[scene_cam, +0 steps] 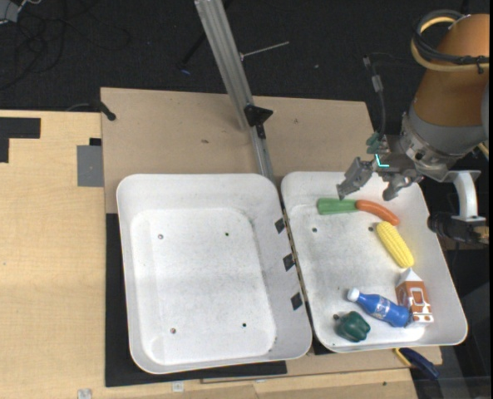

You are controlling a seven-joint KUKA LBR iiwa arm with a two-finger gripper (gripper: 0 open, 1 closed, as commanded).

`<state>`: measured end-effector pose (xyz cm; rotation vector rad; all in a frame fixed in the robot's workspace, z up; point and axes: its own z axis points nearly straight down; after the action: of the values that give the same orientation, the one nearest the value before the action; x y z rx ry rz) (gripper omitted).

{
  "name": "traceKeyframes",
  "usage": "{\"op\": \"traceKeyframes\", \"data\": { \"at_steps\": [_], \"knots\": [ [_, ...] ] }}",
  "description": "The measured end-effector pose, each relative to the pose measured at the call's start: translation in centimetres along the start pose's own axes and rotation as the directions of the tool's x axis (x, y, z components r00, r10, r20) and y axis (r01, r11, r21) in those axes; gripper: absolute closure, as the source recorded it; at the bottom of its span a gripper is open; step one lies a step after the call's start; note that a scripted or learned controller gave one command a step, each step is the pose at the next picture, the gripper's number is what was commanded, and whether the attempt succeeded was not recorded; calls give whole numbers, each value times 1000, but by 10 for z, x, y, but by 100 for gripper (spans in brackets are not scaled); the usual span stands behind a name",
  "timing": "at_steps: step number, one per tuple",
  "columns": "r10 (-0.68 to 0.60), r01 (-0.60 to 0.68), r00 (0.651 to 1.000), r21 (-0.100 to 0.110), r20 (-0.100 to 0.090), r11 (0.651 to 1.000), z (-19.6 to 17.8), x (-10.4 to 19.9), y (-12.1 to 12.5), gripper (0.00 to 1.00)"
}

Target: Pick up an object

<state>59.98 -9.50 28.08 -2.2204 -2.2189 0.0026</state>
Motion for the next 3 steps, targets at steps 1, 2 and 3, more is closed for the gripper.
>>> {"op": "traceKeyframes", "data": {
  "at_steps": [1, 2, 3],
  "knots": [
    [0, 0, 1000, 5, 0, 1000, 45, 4, -5, 0],
    [0, 0, 1000, 7, -1, 1000, 106, -3, -8, 0],
    [0, 0, 1000, 6, 0, 1000, 158, -12, -5, 0]
  ]
}}
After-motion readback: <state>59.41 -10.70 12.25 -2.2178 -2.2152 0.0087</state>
